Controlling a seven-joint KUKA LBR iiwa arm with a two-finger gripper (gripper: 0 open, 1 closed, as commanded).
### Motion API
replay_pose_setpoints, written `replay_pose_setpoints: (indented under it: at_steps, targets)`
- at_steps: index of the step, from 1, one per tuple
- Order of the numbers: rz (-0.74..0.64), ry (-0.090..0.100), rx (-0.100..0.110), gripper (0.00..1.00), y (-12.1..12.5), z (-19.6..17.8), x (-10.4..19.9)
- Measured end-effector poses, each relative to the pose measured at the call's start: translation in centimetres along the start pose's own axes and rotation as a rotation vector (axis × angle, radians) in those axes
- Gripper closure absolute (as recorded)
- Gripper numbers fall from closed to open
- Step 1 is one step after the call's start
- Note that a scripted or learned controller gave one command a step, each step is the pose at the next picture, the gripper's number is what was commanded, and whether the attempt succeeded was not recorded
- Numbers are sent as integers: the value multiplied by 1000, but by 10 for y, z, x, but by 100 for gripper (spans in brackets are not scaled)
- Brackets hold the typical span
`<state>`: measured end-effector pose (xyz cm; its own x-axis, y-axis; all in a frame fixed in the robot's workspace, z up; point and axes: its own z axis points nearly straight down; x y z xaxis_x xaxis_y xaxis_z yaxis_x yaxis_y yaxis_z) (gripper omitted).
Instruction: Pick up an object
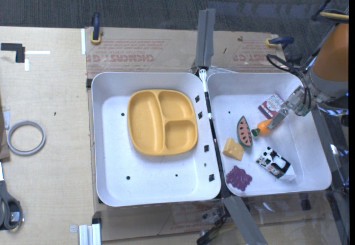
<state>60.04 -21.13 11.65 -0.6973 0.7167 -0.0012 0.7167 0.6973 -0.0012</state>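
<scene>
The claw (275,121) is seen low in the right bin (316,183), reached in from the right on the grey arm (333,66) with its orange band. Whether the claw is apart or together cannot be told, as the tips are too small and blurred. The tip is placed right at a small orange carrot toy (262,126), whose green end is pointed left; contact between them cannot be confirmed, and nothing is clearly seen held. Just above the tip, a red and white packet (271,105) is laid near the bin's upper part.

To the left of the carrot, a watermelon slice (243,131) is stood on edge, close beside it. Below that slice, a yellow cheese wedge (233,149) is found, and lower still a purple grape bunch (239,178) is set near the bin's front wall. A black and white cow-patterned carton (273,163) is laid to the right of the grapes, below the carrot.

In the left bin (105,144), a yellow divided plate (162,122) is placed near the middle. The two bins are separated by a grey divider (205,39). On the tabletop (50,83) to the far left, a grey ring (25,137) is laid, with scissors (10,210) seen at the lower left edge.
</scene>
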Motion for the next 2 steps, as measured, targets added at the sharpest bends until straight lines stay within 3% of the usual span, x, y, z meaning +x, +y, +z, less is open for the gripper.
replay_pose_setpoints:
  at_steps: [1, 2]
  targets:
    - [299, -11, -8, 0, 22, 17, -2]
    - [492, 4, -3, 0, -15, 24, 5]
